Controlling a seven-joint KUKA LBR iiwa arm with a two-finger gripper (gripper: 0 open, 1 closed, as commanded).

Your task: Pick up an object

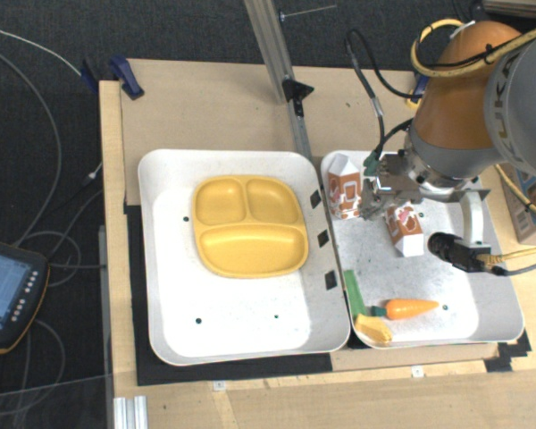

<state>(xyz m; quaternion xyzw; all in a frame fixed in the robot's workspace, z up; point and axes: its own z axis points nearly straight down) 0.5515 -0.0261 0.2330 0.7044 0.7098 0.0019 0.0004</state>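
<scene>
You see the gripper (375,189) low in the right bin (482,324), at its far left part, between two small cartons. One carton (343,192) stands just to its left, near the bin's corner; the other carton (405,229) lies tilted just to its right and nearer to you. If the fingers are spread or pressed together, I cannot tell, because the wrist and its cables cover them. Nothing is seen between them, so you should not count any carton as held.

Both cartons are the likely targets. I judge them light, with thin stiff walls that can dent under strong pressure, and with a smooth printed skin that may slip. Take hold across the two flat broad sides, near the middle of the body, not on the folded top. The lying carton may turn when one finger touches it first.

The cartons have brown and white print, but the writing is too small to read, and no brand can be told.

Closer to you in the same bin lie an orange carrot (411,308), a yellow piece (373,330) and a green strip (352,291). The carrot looks hard and round, so it could roll. The left bin (165,266) carries a yellow divided plate (248,225).
</scene>
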